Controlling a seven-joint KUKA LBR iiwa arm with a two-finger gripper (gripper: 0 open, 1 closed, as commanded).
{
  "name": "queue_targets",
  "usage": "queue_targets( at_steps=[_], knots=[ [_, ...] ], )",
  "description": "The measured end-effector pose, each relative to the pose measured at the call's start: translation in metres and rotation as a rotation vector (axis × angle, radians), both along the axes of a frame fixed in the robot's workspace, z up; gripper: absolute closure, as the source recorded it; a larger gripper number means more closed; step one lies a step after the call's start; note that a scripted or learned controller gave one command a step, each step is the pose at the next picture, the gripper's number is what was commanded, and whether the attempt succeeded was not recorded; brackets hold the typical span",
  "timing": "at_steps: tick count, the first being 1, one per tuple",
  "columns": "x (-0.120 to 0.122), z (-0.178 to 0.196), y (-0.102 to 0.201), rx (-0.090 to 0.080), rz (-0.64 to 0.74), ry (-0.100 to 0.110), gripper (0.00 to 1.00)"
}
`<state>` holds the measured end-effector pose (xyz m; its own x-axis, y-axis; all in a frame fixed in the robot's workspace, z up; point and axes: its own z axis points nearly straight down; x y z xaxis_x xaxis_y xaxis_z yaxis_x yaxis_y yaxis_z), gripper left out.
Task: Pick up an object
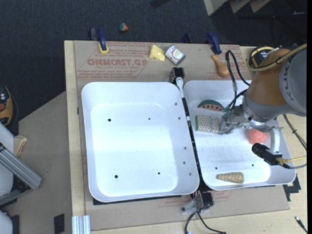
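Down in the right bin (pixel 273 179), the gripper (pixel 225 124), its opening impossible to judge, meets a flat, speckled rectangular pad (pixel 207 124) beside a watermelon-slice toy (pixel 210 106).

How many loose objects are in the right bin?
4: a watermelon slice at the back, a speckled block beside the gripper, a pink ball under the arm, a cone near the front. The arm may hide more.

My grey arm reaches in from the right, orange band showing above the wrist, bent low with its hand (pixel 227 123) pointing left; from here I cannot make out its tips clearly.
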<state>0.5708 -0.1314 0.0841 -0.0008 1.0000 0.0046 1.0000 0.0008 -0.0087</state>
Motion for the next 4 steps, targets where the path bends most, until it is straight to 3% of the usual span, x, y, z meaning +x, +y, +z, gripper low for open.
queue_targets(
  at_steps=[1,2,3,4],
  knots=[
    [0.03,0.124,0.123,-0.003,0.009,-0.021,1.0],
    [0.01,0.243,0.158,-0.002,0.005,-0.023,1.0],
    [-0.064,0.184,0.208,-0.003,0.004,0.002,1.0],
    [-0.056,0.325,0.228,0.0,0.004,-0.026,1.0]
  ],
)
